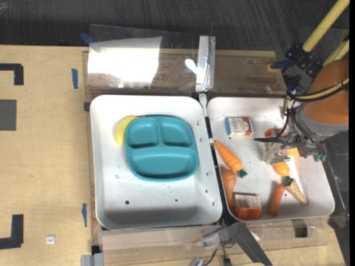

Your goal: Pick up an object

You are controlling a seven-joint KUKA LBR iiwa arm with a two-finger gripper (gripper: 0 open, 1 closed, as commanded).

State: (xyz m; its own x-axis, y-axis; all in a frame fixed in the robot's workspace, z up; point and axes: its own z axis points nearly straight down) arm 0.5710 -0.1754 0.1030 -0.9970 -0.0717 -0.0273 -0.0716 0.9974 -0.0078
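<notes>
Objects for picking are lying in the right bin (327,195): a small carton (239,126), a carrot (229,155), a red-labelled box (247,204), an orange sausage shape (275,199) and a cone (295,190). Largest, the table (44,148) is carrying both bins. The left bin (111,198) is holding a teal divided plate (161,147) over something yellow (121,128). The hand (280,148) is hovering low over the right bin's right side; whether it is apart or together cannot be told.

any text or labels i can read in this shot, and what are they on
Nothing reads clearly.
Small white carton, right bin: blue and orange print, too blurred to read.
Orange-red packet, right bin's near edge: label blurred.
Brown board behind the bins: faint printed lettering, unreadable.
</notes>
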